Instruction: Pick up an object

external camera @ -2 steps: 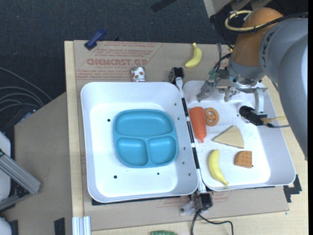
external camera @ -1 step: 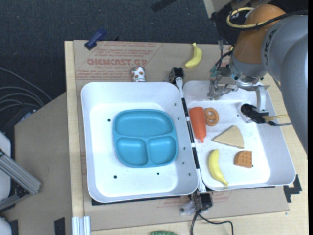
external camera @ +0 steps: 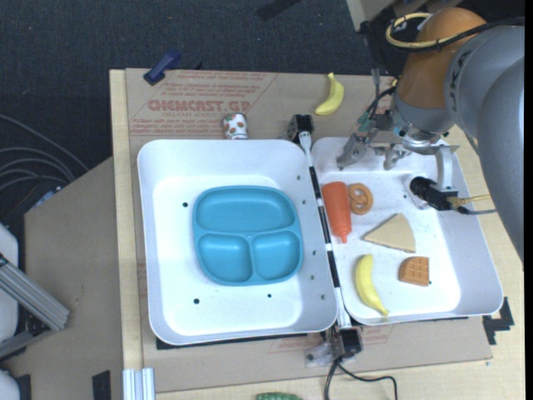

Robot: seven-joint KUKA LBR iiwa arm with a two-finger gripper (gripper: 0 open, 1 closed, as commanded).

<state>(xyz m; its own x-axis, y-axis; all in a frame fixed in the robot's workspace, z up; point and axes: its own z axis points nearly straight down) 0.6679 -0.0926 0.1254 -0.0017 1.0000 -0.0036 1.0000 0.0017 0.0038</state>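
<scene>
Fingers (external camera: 345, 158) of my gripper (external camera: 366, 158) stand spread apart at the far end of the right bin (external camera: 466, 248), tips pointing down at the bin floor, with nothing between them. I hold no object.

Nearest item: a pretzel (external camera: 360, 198), lying just below my fingertips and apart from them. Touching its left side is an orange-red cylinder (external camera: 335, 211), lying lengthwise along the bin's left wall. A pale wedge (external camera: 391, 233) lies near the bin's middle. Nearer the camera, a yellow banana (external camera: 366, 283) lies beside a brown waffle piece (external camera: 414, 271), the two apart.

Left bin (external camera: 158, 223): one blue divided plate (external camera: 246, 232), flat, roughly centred.

On the board beyond the bins: a second banana (external camera: 331, 97), a small red-and-white item (external camera: 236, 125), and a blue item (external camera: 162, 67) at the board's far left corner.
</scene>
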